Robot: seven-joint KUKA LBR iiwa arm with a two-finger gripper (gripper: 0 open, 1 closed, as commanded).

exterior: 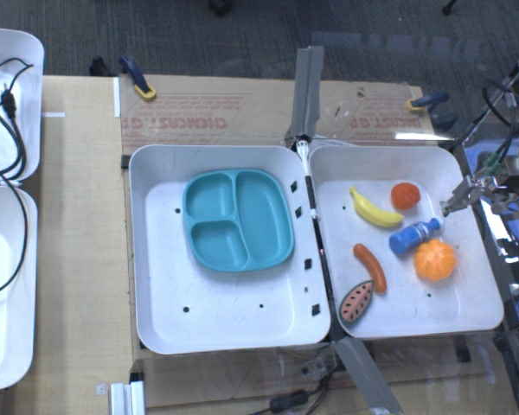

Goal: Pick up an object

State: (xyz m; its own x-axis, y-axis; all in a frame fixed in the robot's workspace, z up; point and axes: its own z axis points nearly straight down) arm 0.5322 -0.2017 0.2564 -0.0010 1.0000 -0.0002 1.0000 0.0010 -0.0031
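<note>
Right bin (pixel 467 314) holds the pickable stuff: yellow banana (pixel 374 210), curved, lying aslant near the upper left; small red-orange ball (pixel 405 195) just beside its upper end; blue bottle (pixel 413 236) on its side, white cap pointing up-right; orange (pixel 435 260), round with a dimpled skin, touching the bottle's lower side; reddish sausage (pixel 371 267), smooth, slanted, left of the orange; watermelon slice (pixel 356 302) with dark seeds at the bin's lower left, just below the sausage. All look like plastic toys.

Gripper (pixel 457 202) sits at the right bin's right edge, metallic, angled in toward the bottle and ball, nothing between it and them touching. Cannot tell how the fingers stand; too small and cluttered with cables there.

Left bin (pixel 147 258), white, shallow, rounded corners, carries a teal divided plate (pixel 239 220), three compartments, glossy. Bins sit side by side on a cardboard-covered desk (pixel 199 111), with blue-and-yellow clamps (pixel 137 78) at the back.
</note>
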